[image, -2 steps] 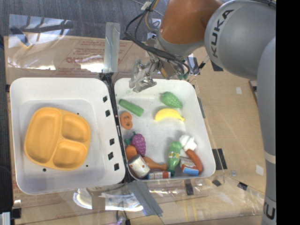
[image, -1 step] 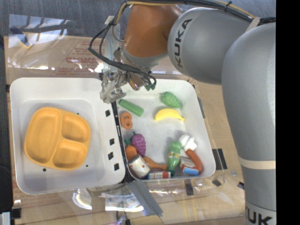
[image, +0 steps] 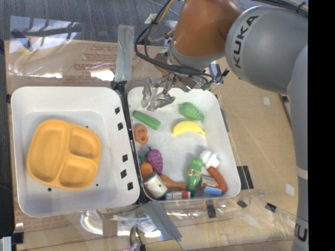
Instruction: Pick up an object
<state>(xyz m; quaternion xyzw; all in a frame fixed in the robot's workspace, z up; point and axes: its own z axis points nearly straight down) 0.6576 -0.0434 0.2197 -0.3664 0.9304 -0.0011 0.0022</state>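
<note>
A metal hand [image: 157, 95] hangs over the 11 o'clock corner of the right bin [image: 222, 140], its fingers pointing down and spread a little apart with nothing between them. Just beneath it, toward 6 o'clock, a green cucumber [image: 146, 120] lies at a slant on the bin floor. At 3 o'clock from the cucumber sit a knobbly green fruit [image: 190, 111] and, below that, a yellow banana [image: 188, 128]. An orange ring-shaped slice [image: 141, 134] rests against the bin's left wall. Toward 6 o'clock a purple bunch of grapes [image: 155, 160] lies beside a carrot [image: 147, 170], and the bin's near edge is crowded with a small can [image: 155, 186], a green bottle [image: 194, 173], a white-tipped piece [image: 209, 158] and a red sausage [image: 216, 179], all touching or overlapping.

At 9 o'clock, the left bin [image: 31, 101] holds a yellow divided tray [image: 64, 153], lying flat. The grey arm [image: 272, 41], with its orange band [image: 201, 20] and black cables, reaches in from 2 o'clock. Both bins stand side by side on the bench [image: 261, 135], which is covered in brown board and clear film.
</note>
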